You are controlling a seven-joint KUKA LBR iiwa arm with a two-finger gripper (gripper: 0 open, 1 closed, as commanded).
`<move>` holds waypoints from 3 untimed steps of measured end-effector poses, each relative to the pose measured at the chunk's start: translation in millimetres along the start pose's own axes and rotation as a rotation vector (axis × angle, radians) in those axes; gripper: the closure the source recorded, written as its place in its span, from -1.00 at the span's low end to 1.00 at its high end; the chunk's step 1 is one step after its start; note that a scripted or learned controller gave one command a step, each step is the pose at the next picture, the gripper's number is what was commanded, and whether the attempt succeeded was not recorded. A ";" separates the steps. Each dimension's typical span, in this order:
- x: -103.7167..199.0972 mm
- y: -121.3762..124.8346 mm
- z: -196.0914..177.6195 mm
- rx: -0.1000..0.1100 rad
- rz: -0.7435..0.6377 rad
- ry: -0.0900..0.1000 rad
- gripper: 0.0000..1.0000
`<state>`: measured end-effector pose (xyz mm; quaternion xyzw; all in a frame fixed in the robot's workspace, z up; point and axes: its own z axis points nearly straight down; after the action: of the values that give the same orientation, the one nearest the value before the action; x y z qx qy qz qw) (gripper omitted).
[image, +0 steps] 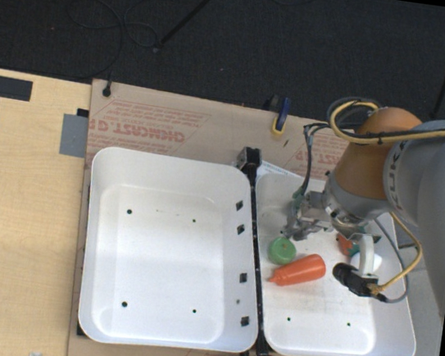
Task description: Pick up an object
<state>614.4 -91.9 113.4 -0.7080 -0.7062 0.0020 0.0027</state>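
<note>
Two white bins are set side by side on a brown cardboard sheet (172,128), and the left bin (151,320) is seen closest to the front. A row of black clips (242,277) is seen along the edge where the left bin is joined to the right bin (347,341). An orange carrot toy (301,271) is laid in the right bin, just beside the join. A small green round thing (282,250) is placed touching the carrot toy, on its far side. The gripper (302,225) is hung low in the right bin, just above the green round thing and a little behind the carrot toy. Nothing can be seen held in it, and it cannot be told from the picture how the gripper is set. A red and white thing (357,249) is partly hidden under the grey arm (422,174), on the side of the carrot toy away from the join
</note>
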 end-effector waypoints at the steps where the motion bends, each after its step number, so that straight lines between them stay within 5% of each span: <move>1: -13.2 -85.8 13.2 0.004 0.000 0.002 1.00; 3: 59.4 31.5 -76.7 -0.011 -0.008 -0.001 1.00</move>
<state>646.6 -32.7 190.0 -0.7053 -0.7090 -0.0016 -0.0013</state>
